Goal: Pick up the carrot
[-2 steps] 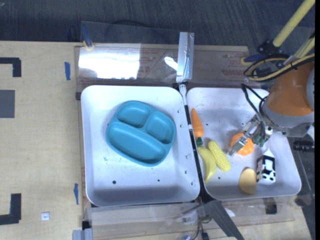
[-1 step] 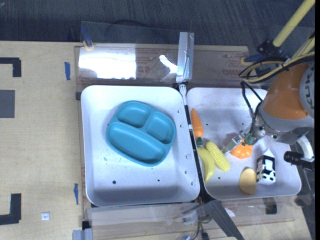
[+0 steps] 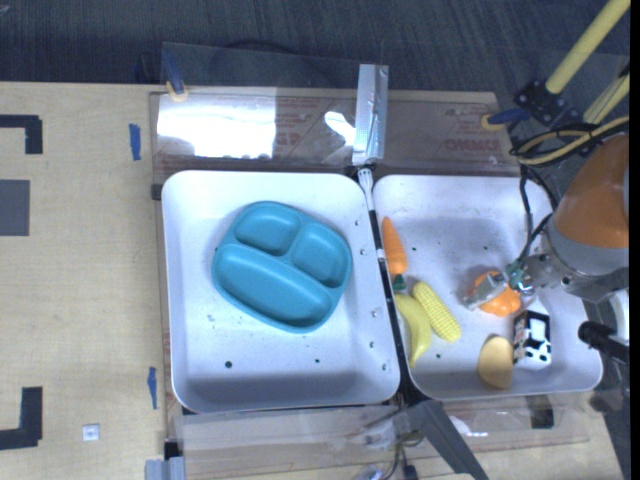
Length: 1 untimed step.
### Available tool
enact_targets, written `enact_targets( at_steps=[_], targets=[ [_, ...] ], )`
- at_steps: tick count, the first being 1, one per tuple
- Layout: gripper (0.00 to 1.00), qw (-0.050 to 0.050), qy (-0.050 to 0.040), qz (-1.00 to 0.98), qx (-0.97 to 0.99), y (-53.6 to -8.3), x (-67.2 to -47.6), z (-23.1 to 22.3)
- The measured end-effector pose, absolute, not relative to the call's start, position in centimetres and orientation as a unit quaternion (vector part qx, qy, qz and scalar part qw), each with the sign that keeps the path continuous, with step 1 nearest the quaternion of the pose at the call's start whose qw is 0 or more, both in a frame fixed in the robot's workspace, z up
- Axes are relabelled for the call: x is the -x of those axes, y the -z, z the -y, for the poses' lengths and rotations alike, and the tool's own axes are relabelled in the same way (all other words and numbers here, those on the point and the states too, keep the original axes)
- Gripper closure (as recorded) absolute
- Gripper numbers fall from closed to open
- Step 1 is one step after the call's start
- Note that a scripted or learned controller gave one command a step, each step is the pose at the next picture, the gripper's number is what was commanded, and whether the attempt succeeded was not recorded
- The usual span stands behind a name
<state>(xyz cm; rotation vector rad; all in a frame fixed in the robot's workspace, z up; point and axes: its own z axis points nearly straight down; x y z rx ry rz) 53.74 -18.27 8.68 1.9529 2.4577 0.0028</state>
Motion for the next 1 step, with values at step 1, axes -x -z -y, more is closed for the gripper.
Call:
enact_targets(
  at_steps=[1],
  targets=[
    [0.0, 0.004, -0.0012, -0.821, -0.572, -17.27, -55.58, 18.99]
  ],
)
